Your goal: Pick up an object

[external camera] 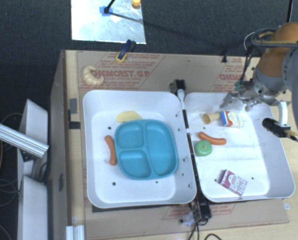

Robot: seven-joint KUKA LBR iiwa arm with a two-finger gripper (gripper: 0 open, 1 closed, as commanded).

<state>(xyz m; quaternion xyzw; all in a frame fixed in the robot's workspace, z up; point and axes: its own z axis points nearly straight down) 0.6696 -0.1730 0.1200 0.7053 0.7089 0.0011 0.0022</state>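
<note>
- The carton (232,119), red, white and blue, lies in the right bin (281,171) towards its far side. It is the thing nearest the gripper.
- The gripper (237,103) sits just behind the carton on my feed, over the bin's far edge. I cannot tell from here whether it is apart or together, and I see nothing held in it.
- A tan piece (207,118) lies just left of the carton, near the wall between the two bins.
- Nearer the camera is an orange sausage (212,139), lying almost crosswise. A green disc (203,148) is just below its left end, so close I cannot say whether they touch.
- A red and white box (233,182) lies tilted near the front of that bin, well apart from the rest.
- The left bin (96,184) holds a blue divided plate (145,149) in the middle.
- A yellow piece (129,116) pokes out at the plate's far rim, and a second sausage (111,150) lies lengthwise just left of the plate.
- The grey arm (284,66) comes in from the right, with its orange band at the top.
- On the counter (154,74) behind the left bin I see a pale curled thing (91,75) and a blue and yellow tool (125,50).
</note>
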